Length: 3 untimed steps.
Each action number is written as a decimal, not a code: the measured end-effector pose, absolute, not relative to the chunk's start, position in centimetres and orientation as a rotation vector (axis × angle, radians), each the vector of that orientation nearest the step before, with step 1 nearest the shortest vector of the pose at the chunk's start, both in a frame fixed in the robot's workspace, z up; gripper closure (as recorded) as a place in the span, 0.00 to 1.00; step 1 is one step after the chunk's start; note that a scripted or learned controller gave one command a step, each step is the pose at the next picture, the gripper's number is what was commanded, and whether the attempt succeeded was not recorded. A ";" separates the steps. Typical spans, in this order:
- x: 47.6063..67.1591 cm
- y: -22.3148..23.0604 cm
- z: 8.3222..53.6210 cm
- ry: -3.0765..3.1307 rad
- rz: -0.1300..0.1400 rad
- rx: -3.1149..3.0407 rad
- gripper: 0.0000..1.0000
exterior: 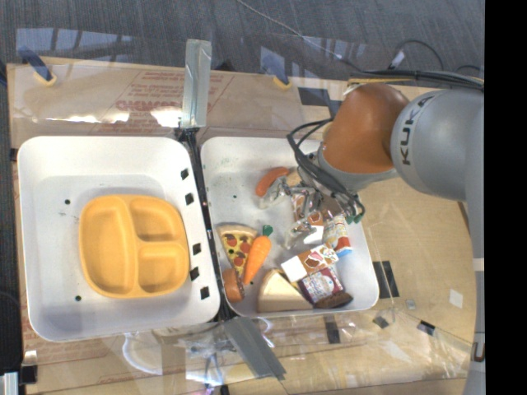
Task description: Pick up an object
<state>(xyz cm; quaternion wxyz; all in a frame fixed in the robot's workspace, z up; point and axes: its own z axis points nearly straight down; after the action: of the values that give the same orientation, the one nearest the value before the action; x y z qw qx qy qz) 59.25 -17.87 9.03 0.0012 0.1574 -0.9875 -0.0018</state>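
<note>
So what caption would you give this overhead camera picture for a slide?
Grey arm lowers its claw into the right bin of toy food; a yellow tray lies in the left bin.

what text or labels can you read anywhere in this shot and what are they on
"KU": white letters on the grey arm, cut off by the picture's edge.
Red print on the cardboard behind the bins: too faint to read.
Small packets in the right bin: printing too small to read.
</note>
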 end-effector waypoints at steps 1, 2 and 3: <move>59.5 -17.9 10.4 -3.106 -0.001 0.500 1.00; 65.9 -20.8 10.7 -3.020 0.003 0.885 1.00; 65.9 -20.8 10.7 -3.020 0.003 0.884 0.00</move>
<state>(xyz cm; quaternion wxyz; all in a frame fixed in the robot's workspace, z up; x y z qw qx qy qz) 65.92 -20.82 10.67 -0.0025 0.2808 -0.9598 0.0009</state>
